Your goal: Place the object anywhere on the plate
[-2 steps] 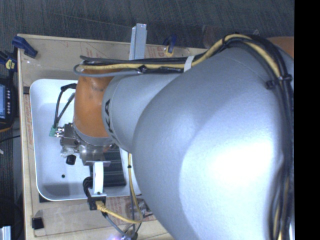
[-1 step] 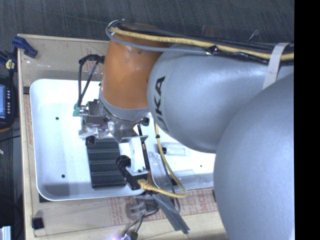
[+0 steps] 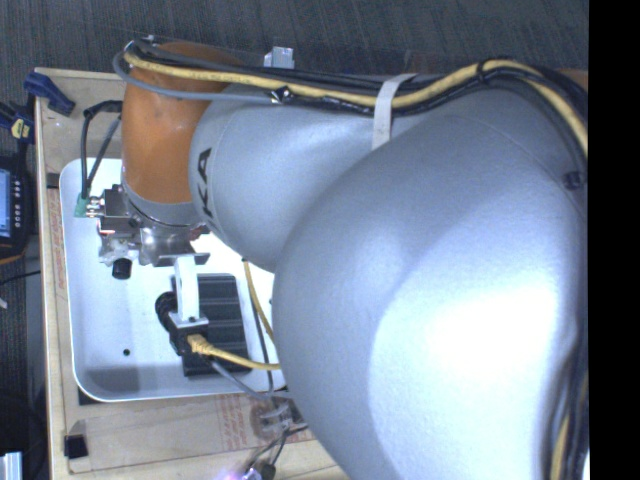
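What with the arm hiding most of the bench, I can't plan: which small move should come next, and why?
Probably lift the hand slightly: it sits over the shallow white left bin, and the bulky grey arm covers most of the bench, so clearing the view seems wisest.

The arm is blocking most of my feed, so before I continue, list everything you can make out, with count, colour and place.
bin: one, white, left part of the bench, partly under the arm
small spot: one, dark, on the bin floor towards its near left corner; too small to identify
clamp: one, blue, at the bench's far left corner
screen device: one, black with a blue display, at the view's left edge, off the bench
small block: one, black, on the bench by the bin's near left corner
bench: one, pale wood, under the bin
arm: one, grey with an orange band, reaching in from the right
gripper: one, metal, over the bin's left half
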Controlling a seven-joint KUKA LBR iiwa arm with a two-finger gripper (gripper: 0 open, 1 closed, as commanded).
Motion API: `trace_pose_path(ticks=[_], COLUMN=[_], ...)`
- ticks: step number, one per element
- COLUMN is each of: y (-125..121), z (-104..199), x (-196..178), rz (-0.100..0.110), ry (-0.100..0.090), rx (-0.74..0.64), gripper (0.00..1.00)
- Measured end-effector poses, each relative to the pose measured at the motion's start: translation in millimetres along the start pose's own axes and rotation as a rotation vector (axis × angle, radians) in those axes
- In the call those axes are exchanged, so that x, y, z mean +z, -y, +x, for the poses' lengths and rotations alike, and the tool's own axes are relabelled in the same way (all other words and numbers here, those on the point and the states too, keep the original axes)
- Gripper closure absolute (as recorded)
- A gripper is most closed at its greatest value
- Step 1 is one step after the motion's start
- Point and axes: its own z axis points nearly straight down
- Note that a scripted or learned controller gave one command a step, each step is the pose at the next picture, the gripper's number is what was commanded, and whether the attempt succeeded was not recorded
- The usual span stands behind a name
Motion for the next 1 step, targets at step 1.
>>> trace_pose_path(ticks=[1], y=[22.2], z=[-11.1], x=[-54.6], rz=[-0.006], ry=[-0.003], rx=[-0.348], gripper=[1.0])
